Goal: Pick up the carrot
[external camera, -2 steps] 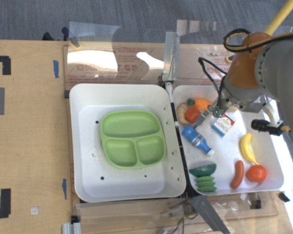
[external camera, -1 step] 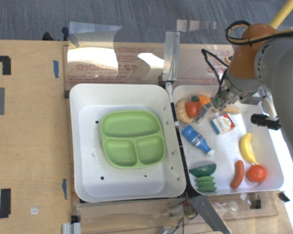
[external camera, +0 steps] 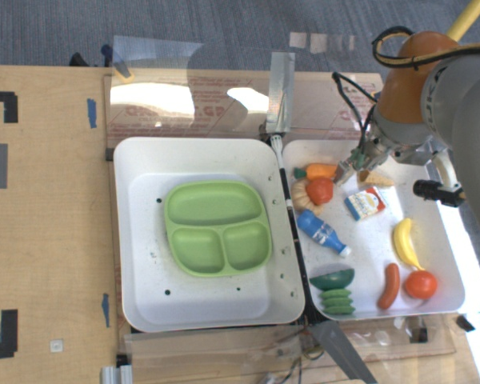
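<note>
The carrot (external camera: 320, 170) is a short orange piece with a green tip on its left. It lies near the back left of the right bin (external camera: 452, 238). My gripper (external camera: 350, 169) hangs low at the carrot's right end, reaching in from the upper right, and seems to touch or nearly touch it. The carrot rests on the bin floor, with a red tomato (external camera: 321, 190) right in front of it.
Close by in the right bin are a tan bread piece (external camera: 303, 195), blue bottle (external camera: 322, 234), white carton (external camera: 365, 205), beige wedge (external camera: 377, 179), banana (external camera: 405, 243), sausage (external camera: 390, 286), second tomato (external camera: 421, 284) and green vegetables (external camera: 334, 289). The left bin (external camera: 136, 214) holds a green divided plate (external camera: 218, 228).
</note>
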{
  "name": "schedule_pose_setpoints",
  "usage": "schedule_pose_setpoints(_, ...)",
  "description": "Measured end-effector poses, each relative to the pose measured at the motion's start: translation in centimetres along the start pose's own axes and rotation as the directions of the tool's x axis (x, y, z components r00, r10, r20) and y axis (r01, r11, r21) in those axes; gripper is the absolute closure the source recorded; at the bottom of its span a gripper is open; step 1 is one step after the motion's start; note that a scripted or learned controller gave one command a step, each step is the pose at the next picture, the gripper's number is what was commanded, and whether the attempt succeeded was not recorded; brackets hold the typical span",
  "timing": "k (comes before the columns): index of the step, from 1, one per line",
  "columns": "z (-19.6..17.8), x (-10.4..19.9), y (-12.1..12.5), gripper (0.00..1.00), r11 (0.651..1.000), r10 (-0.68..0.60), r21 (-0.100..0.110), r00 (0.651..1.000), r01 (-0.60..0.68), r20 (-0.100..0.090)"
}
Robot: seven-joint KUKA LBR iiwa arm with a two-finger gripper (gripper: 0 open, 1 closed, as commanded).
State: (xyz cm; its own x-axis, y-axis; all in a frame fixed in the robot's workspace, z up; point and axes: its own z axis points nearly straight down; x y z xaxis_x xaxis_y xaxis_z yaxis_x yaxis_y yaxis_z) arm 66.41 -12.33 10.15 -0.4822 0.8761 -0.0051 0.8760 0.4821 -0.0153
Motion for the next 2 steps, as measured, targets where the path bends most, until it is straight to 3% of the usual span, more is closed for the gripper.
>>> schedule_pose_setpoints(1,1.21,1.32,0.62,1.0,0.984,0.179,0.005,0.984,-0.179,-0.007)
schedule_pose_setpoints(2,1.25,1.62,1.23,0.0,0.984,0.177,-0.013,0.984,-0.177,-0.004)
